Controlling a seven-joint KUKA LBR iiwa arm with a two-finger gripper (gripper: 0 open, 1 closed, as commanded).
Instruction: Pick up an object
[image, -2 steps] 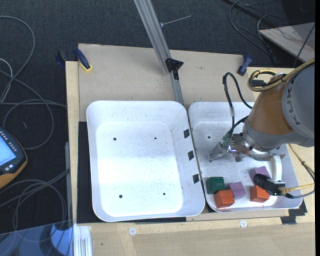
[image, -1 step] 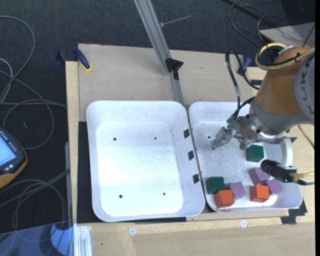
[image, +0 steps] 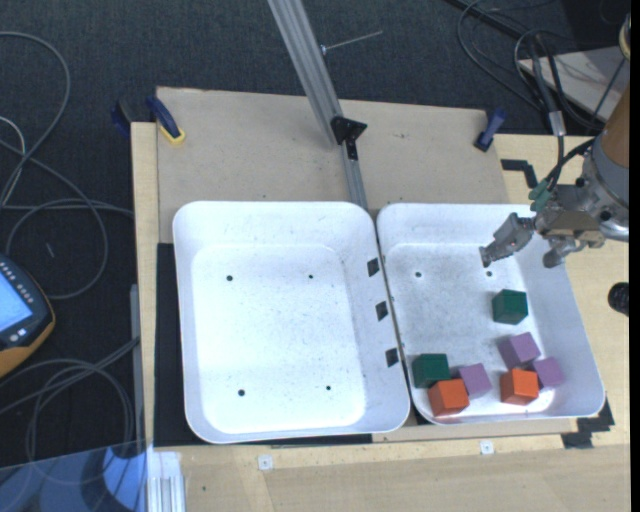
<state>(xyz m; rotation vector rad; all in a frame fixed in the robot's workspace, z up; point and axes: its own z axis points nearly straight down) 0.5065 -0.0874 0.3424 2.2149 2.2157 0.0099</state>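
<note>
My gripper (image: 527, 245) hangs over the upper right part of the right bin (image: 440, 225), its two fingers spread open with nothing between them. Below it a dark green block (image: 510, 306) sits alone in the bin. Along the bin's near edge lie another green block (image: 431, 368), two orange blocks (image: 449, 396) (image: 519, 385) and three purple blocks (image: 474, 379) (image: 519, 348) (image: 548, 372).
The left bin (image: 200, 230) stands beside the right one, with black clips (image: 380, 310) along the shared wall. A slanted metal pole (image: 315, 75) rises behind the bins. Blue clamps (image: 165, 118) (image: 489, 129) hold the board's far corners. Cables lie on the floor to the left.
</note>
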